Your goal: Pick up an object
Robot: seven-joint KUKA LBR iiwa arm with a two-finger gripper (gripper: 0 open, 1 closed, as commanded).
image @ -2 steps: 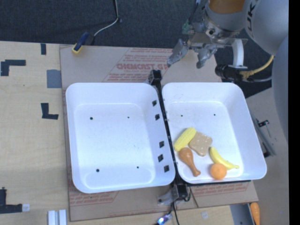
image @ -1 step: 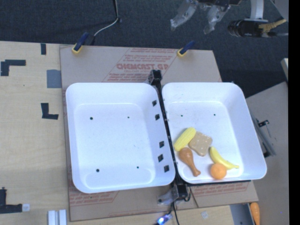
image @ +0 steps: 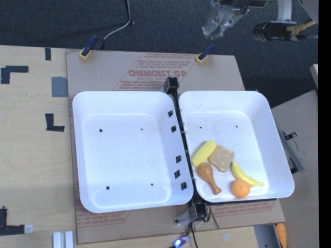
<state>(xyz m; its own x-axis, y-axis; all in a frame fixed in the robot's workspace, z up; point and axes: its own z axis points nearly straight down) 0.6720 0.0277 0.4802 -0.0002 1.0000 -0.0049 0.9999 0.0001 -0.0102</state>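
Five plastic toy foods [image: 223, 167] cluster far below my grey two-finger gripper [image: 217, 26], whose finger spacing I cannot tell.

Brown cardboard sheet [image: 155, 74] under the bins, two yellow-and-blue clamps [image: 88, 47] at its far edge, black cable [image: 125, 6] behind.

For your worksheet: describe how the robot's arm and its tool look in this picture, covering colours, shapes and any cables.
At the top edge, the tool is a small, pale grey metallic piece, somewhat blurred. Above it sits a darker grey mount. Beside it are a white curved part and a black cylinder with yellowish fittings. No cables on the arm can be made out.
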